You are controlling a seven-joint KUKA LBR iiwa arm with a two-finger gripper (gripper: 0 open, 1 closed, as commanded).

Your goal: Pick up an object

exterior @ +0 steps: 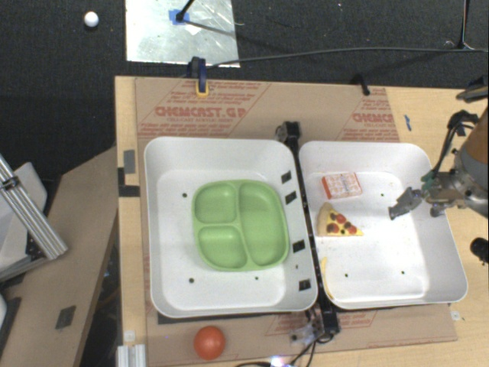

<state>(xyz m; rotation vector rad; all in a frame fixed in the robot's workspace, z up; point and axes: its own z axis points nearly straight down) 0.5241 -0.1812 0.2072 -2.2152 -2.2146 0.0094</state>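
Gripper [403,205]: above right bin [439,277], finger state unclear
Pizza slice [338,223]: right bin, beside divider
Green tray [240,225]: left bin [172,281]

The worktop [428,113] is a tan board under a brown sheet printed with red lettering. Two shallow white bins sit on it side by side, touching along a black divider: the left bin [164,174] toward nine o'clock, the right bin [447,258] toward three o'clock. An orange ball [208,342] rests on the worktop at six o'clock, just below the left bin's front rim.
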